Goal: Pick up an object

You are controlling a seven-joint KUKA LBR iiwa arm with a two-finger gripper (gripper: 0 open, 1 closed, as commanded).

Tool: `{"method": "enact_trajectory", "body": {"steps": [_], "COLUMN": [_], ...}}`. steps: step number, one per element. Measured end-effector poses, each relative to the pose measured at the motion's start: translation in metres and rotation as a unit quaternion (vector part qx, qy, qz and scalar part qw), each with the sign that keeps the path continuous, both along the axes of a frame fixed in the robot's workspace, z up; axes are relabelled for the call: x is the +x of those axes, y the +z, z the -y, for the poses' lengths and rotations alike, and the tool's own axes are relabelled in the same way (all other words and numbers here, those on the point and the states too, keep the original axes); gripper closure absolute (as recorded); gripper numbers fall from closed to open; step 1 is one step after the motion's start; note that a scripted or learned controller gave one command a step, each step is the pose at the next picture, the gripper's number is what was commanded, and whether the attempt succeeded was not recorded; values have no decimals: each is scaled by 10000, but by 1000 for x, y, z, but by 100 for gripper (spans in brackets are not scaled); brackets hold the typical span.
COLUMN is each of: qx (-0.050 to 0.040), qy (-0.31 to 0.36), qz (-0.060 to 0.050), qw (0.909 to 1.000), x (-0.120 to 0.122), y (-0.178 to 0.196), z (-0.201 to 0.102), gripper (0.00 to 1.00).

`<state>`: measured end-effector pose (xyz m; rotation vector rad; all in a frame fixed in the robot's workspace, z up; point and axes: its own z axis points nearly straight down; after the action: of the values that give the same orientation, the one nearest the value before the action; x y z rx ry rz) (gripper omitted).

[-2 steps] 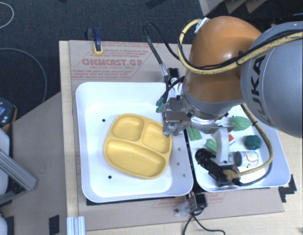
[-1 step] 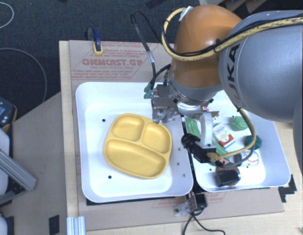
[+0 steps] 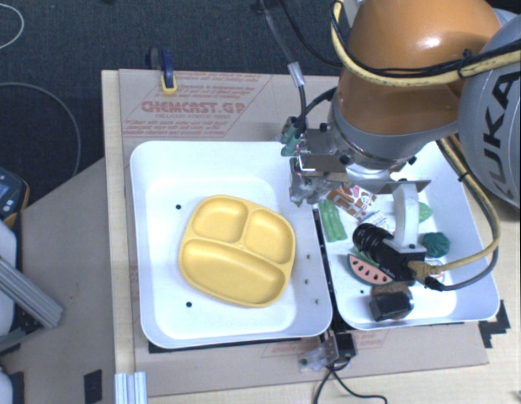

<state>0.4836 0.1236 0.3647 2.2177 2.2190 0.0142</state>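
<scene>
Gripper (image 3: 395, 297) hangs low over right bin (image 3: 470, 305) near its front edge, w/ watermelon-slice toy (image 3: 358, 267) just beside it to the view's left, long axis approx. along that edge; can't tell if anything's gripped.

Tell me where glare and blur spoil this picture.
In the camera view, glare sits on the arm's orange band as broad white highlights, fainter on the yellow divided plate. The left bin is evenly lit, with soft shadow under the plate. The clutter in the right bin under the wrist looks soft and hard to read.
</scene>
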Motion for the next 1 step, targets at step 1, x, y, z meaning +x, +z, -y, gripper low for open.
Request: {"method": "enact_trajectory", "body": {"steps": [1], "qx": [-23], "qy": [-20], "qz": [-89], "qw": [10000], "x": [-5], "y": [-53], "z": [17], "gripper": [100]}}
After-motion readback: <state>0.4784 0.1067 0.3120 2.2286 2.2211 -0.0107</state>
